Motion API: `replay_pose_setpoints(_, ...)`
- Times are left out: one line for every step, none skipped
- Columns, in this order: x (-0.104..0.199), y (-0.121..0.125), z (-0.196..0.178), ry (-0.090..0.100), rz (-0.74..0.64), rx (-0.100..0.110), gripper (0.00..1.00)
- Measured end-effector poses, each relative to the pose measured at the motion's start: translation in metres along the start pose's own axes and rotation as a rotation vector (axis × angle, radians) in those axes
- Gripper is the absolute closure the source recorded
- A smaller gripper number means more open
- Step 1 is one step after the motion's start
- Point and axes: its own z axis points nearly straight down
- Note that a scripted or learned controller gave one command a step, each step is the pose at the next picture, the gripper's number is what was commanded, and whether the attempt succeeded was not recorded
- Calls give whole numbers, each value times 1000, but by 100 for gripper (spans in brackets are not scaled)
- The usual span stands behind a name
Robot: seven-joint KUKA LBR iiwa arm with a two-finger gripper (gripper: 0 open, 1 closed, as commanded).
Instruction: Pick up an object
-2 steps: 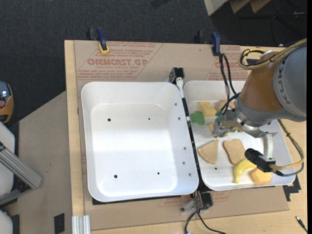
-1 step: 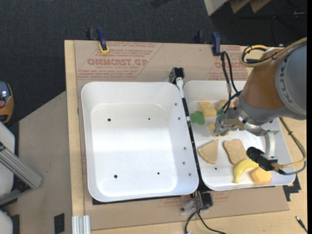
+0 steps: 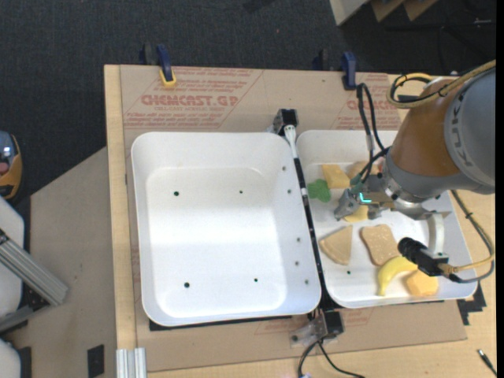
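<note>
Gripper (image 3: 352,204) low in right bin (image 3: 465,290) among green piece (image 3: 319,190), bread slices (image 3: 380,244), banana (image 3: 391,274); finger state cannot be told.

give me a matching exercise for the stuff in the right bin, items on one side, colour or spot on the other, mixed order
Items:
1. banana
2. small block
3. bread slice
4. pincer

Descriptions:
A. green, close to the divider between the bins
B. tan, lying flat near the middle of the right bin
C. yellow, curved, near the bin's front edge
D. at the end of the grey and orange arm, low over the items at the back of the bin

Pairs: 1-C, 2-A, 3-B, 4-D
</note>
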Motion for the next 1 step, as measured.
replay_pose_setpoints(-55, 62, 31, -2, -1, -2, 0)
